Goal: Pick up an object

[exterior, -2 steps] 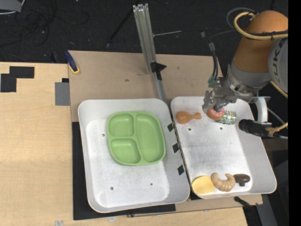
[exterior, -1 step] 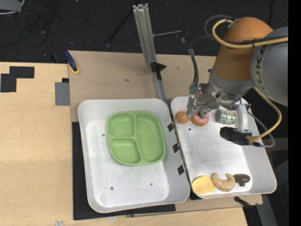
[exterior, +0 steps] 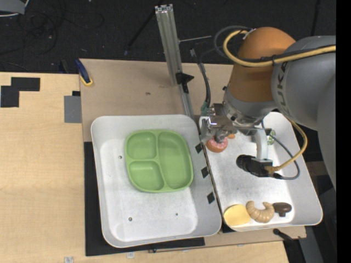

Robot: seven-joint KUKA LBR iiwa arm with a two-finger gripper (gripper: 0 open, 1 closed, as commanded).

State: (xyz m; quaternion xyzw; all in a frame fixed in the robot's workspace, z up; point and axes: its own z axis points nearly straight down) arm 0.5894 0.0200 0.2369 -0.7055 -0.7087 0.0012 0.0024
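The gripper (exterior: 218, 131) is hovering low over a small pink-and-orange object (exterior: 217, 144) near the right bin's (exterior: 307, 212) far-left corner, apparently lining up a grasp. Whether it is gripping yet, I cannot tell. The green divided plate (exterior: 159, 161) is lying in the left bin (exterior: 109, 212).

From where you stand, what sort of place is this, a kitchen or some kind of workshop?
Most likely a robotics lab bench, not a kitchen. A grey arm with an orange band reaches over two shallow white bins, cables trail across the dark floor behind, and the green plastic divided plate and small toy-like items look like practice objects.
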